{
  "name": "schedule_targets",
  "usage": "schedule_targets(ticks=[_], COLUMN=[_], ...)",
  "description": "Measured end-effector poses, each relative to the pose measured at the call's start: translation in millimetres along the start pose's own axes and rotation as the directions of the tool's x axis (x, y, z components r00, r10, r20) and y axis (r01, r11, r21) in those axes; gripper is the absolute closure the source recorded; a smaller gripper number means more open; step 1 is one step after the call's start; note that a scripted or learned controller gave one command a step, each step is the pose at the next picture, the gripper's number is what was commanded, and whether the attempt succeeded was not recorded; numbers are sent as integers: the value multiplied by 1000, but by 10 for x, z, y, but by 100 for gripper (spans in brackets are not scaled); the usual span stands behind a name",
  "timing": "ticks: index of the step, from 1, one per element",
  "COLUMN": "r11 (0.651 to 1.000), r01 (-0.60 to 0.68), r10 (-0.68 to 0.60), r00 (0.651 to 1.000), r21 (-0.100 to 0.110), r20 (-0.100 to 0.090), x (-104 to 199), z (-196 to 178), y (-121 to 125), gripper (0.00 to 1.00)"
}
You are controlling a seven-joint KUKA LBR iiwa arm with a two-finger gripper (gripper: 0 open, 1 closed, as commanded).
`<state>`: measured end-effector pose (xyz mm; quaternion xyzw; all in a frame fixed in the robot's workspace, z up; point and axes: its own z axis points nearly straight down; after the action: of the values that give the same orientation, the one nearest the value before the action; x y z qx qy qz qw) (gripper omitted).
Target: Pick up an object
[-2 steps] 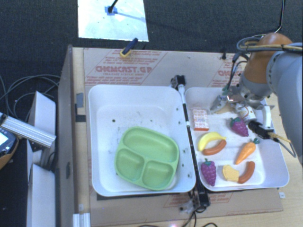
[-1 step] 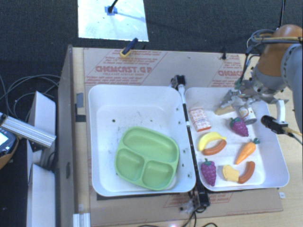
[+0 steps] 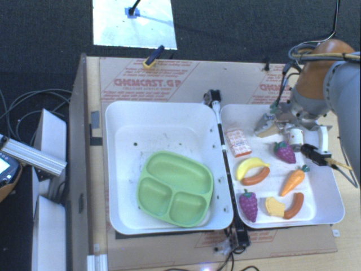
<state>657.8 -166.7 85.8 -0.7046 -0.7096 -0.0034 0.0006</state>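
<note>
- Two white bins are seen side by side on the bench, the left bin (image 3: pixel 121 151) and the right bin (image 3: pixel 330 199).
- A green divided tray (image 3: pixel 176 188) is parked in the left bin, toward its near right corner.
- All the toy food is found in the right bin: a red-and-white box (image 3: pixel 238 143) near the divider, a banana (image 3: pixel 251 165) with a sausage (image 3: pixel 256 176) tucked right against it, and a carrot (image 3: pixel 293 181) just right of those.
- Two purple grape bunches can be spotted, one (image 3: pixel 285 152) near the middle of the bin, the other (image 3: pixel 248 205) at the near edge.
- A cheese wedge (image 3: pixel 274 207) and a second sausage (image 3: pixel 294 205) are sat together at the near right, touching or almost.
- The arm (image 3: pixel 330 78) is reached in from the right, with the gripper (image 3: pixel 267 126) hung over the far part of the right bin, between the box and the upper grape bunch.
- Whether the gripper is open or closed can't be told from this angle, and nothing can be made out in its grasp.
- Every item is seen lying on the bin floor.
</note>
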Motion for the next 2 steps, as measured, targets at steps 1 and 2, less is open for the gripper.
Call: schedule_targets(ticks=[1, 2], r11=[1000, 1000], r01=[-1, -3], r10=[1, 3], r00=[1000, 1000], r21=[3, 0], r20=[-2, 7], x=[-22, -8], z=[9, 6], y=[-372, 117], gripper=[0, 0])
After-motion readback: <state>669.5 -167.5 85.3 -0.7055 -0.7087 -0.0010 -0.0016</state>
